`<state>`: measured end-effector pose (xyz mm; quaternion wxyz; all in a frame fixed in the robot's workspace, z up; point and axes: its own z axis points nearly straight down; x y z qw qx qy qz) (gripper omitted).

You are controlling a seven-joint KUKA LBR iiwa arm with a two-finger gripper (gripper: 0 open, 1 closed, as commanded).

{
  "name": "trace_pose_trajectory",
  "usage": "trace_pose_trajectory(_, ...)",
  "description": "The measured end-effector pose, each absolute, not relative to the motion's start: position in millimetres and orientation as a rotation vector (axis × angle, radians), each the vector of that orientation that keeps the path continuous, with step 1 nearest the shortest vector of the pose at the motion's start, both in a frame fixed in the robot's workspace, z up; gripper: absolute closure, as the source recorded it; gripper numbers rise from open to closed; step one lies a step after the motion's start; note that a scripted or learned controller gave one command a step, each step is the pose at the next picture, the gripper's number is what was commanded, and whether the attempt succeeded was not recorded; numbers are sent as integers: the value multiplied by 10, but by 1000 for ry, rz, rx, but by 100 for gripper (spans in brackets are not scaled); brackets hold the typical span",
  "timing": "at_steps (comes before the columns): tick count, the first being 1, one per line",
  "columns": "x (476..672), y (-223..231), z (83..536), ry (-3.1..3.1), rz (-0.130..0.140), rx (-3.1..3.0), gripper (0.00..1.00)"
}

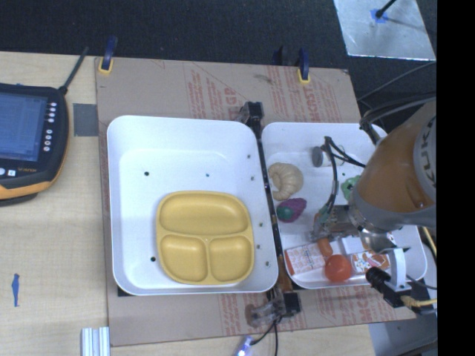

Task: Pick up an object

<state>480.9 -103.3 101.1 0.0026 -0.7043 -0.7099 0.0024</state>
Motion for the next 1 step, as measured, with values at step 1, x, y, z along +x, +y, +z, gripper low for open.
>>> trace_pose_trajectory(1,5716,-475,1922,-2226,1,-2215,100)
